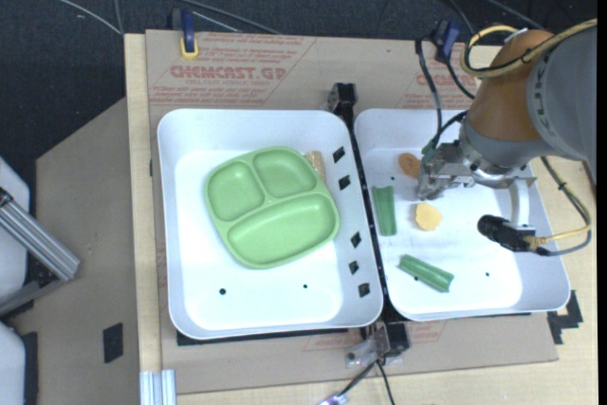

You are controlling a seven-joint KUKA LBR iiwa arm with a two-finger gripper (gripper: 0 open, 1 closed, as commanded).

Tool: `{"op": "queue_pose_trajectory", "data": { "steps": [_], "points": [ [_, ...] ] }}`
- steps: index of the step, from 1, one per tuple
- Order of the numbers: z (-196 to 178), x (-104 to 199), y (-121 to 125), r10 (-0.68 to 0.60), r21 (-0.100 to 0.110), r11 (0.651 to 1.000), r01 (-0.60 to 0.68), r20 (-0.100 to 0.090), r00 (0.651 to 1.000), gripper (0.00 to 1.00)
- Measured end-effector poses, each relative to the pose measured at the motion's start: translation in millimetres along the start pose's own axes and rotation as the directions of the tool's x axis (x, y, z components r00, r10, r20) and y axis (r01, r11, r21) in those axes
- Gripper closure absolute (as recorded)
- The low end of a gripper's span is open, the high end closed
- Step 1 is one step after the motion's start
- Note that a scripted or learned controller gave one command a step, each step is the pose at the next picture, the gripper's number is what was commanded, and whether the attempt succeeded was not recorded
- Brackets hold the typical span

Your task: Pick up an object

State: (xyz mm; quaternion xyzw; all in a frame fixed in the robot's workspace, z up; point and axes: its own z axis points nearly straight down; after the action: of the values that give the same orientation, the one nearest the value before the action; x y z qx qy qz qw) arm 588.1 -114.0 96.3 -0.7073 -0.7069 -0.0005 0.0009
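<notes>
My gripper (430, 188) hangs over the right bin (493, 294), near its middle-left part. A small yellow piece (429, 218) lies just below the gripper, apart from it. An orange-brown piece (409, 164) sits just to the gripper's upper left. A green stick (384, 210) lies upright along the bin's left side, and a second green stick (426, 272) lies slanted toward the bin's front. I see nothing between the fingers.
The left bin (190, 299) holds a green divided plate (271, 205) with a small tan piece (315, 163) at its upper right edge. A divider with black clips (353, 204) runs between the bins. The arm's grey and orange body (522, 109) covers the right bin's upper right.
</notes>
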Motion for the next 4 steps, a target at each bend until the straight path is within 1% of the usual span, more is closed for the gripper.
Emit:
{"op": "queue_pose_trajectory", "data": {
  "steps": [1,2,3,4],
  "points": [
    [-62.4,6.4,-0.7,-0.002,-0.008,1.0,0.002,0.003,1.0,1.0],
    [-114.7,6.6,1.0,-0.002,-0.008,1.0,0.002,0.003,1.0,1.0],
    [-114.5,62.4,21.0,-0.007,-0.003,1.0,0.007,0.001,1.0,1.0],
    [-113.2,110.2,34.2,-0.007,-0.002,1.0,0.007,0.0,1.0,1.0]
  ]
}}
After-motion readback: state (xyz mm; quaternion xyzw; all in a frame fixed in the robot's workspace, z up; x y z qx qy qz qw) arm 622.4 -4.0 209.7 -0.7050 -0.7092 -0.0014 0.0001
